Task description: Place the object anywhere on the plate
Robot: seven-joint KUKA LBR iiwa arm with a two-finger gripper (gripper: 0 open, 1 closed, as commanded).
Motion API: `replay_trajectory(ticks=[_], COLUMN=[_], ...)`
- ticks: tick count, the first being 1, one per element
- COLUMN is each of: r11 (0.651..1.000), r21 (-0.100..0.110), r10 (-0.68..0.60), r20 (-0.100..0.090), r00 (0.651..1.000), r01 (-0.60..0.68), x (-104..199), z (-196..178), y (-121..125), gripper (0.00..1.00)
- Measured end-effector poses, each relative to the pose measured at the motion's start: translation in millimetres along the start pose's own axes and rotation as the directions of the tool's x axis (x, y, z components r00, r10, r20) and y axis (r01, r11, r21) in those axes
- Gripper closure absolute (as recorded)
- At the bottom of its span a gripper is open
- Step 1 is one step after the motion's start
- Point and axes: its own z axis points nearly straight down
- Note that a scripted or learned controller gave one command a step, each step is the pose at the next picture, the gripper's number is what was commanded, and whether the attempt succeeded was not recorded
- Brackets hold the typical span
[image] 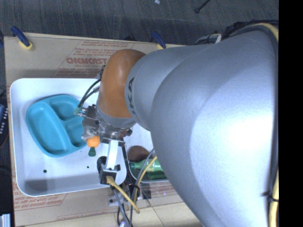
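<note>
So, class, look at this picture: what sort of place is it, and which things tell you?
Probably a robotics lab or test bench. A big grey arm reaches over a shallow white bin holding a blue divided plate; the bin sits on cardboard clamped down with blue clips, and loose cables trail below.

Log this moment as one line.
arm: over left bin | plate: blue, in left bin | orange object: beside plate edge | brown object, green bottle: near arm

Bulky grey arm (208, 126), orange band (116, 82)
</note>
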Motion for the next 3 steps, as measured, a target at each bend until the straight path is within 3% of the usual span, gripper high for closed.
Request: replay_trajectory(ticks=[1, 2, 3], r11=[1.0, 0.956, 0.953], r21=[0.0, 0.001, 0.008], r10=[0.03, -0.294, -0.302], r20=[0.003, 0.001, 0.002], r00=[1.0, 0.956, 0.953], r01=[-0.03, 0.294, 0.302], x=[-12.5, -4.4, -3.9], z=[29.2, 20.5, 11.3], y=[-7.1, -21.9, -22.0], gripper=[1.0, 1.0, 1.0])
